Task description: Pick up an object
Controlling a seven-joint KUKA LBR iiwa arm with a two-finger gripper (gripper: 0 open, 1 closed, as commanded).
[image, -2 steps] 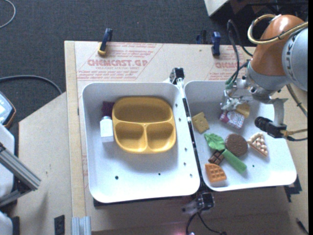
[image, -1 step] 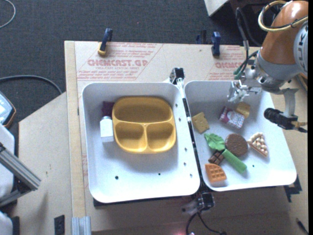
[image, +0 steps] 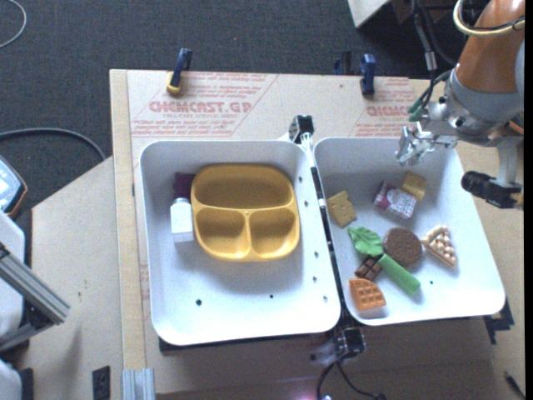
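Observation:
The right bin (image: 479,261) holds several small toy foods: a yellow cracker (image: 341,207), a red-and-white packet (image: 394,200), a yellow block (image: 414,185), a brown round cookie (image: 403,246), a pie slice (image: 440,246), a green vegetable (image: 379,257), a chocolate piece (image: 369,267) and an orange waffle (image: 366,295). My gripper (image: 413,146) hangs over the back of the right bin, just above the yellow block. Nothing shows between its fingers.
The left bin (image: 158,248) holds a yellow divided plate (image: 244,211), a white bottle (image: 181,219) and a dark red item (image: 183,182) beside it. Clamps (image: 178,71) sit on the board's far edge. The arm's grey body fills the upper right.

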